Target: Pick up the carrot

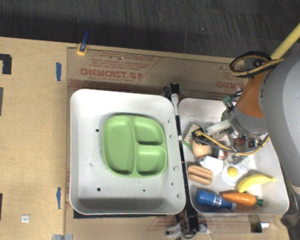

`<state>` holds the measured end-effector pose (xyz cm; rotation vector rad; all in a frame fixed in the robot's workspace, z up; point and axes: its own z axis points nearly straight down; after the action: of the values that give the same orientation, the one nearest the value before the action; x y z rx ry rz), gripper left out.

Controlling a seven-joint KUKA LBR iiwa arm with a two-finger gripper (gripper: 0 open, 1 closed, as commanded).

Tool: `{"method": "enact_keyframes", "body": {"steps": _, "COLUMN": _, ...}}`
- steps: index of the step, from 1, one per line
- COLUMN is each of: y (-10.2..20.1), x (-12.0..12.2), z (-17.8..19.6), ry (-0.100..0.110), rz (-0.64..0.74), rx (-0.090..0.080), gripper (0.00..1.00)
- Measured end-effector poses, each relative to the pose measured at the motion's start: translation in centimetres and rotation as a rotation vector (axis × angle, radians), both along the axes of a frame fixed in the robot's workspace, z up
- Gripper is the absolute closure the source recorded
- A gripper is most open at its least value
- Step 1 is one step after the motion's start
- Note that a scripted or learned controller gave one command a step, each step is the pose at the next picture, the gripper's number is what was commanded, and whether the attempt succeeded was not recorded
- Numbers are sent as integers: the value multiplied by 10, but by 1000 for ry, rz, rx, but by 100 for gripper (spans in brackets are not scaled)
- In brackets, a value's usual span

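The carrot (241, 199), orange with a green stem end, lies along the near side of the right bin (280, 195). Its tip touches a blue bottle (208, 199) on its left. My gripper (229, 146) hangs low over the middle of that bin, behind the carrot and apart from it. The grey arm with its orange band (251, 101) reaches in from the right and hides the bin's far right part.
A yellow banana (256, 182) lies just behind the carrot, with a fried egg (232, 172) and a hot dog (199, 173) to its left. The left bin (82, 138) holds a green divided plate (135, 144).
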<state>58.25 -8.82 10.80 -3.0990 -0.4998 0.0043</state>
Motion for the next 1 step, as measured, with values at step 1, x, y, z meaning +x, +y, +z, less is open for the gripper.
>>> {"method": "enact_keyframes", "body": {"steps": 1, "y": -37, "x": -41, "z": -14, "ry": -16, "rz": 132, "rx": 11, "gripper": 0}}
